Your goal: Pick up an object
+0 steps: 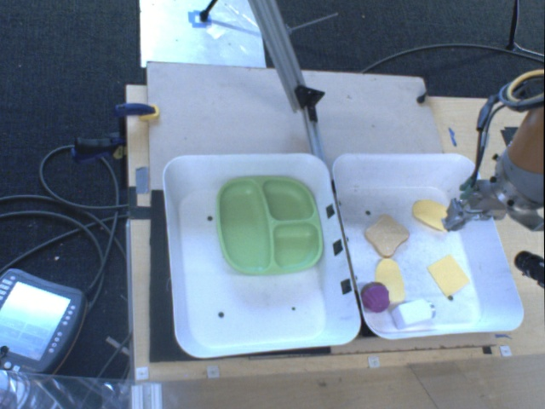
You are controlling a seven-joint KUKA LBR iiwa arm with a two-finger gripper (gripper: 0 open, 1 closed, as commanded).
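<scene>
Care is needed at the gripper, whose finger state cannot be told, so that the yellow piece beside it is centred before closing.

No text, label, brand or number can be read anywhere on the counter or the two bins. The handheld pendant off the counter's near left corner has a lit screen, but its contents are too small to make out.

Bench; two white bins side by side
</scene>
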